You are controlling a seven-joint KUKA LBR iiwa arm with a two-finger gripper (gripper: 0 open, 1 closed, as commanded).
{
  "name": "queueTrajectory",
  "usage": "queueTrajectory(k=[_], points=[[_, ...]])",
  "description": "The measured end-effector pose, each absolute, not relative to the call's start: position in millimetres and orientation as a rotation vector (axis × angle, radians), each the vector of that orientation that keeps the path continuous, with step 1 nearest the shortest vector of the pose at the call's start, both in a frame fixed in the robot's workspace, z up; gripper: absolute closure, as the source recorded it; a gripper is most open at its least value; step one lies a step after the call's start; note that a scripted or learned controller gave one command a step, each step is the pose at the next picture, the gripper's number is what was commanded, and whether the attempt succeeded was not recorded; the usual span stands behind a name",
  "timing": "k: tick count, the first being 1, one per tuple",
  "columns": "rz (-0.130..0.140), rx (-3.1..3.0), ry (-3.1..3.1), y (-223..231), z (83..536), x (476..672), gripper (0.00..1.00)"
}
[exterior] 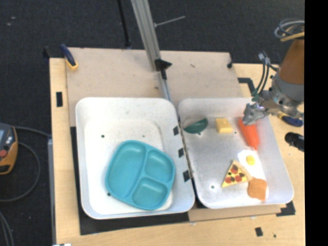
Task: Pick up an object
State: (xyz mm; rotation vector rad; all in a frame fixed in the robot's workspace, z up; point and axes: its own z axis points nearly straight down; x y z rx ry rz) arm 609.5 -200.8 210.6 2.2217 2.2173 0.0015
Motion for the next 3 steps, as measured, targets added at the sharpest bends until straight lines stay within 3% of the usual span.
queueTrajectory(k=[3], points=[[0.003, 2.213, 2.228, -31, 228, 644.3, 1.0]])
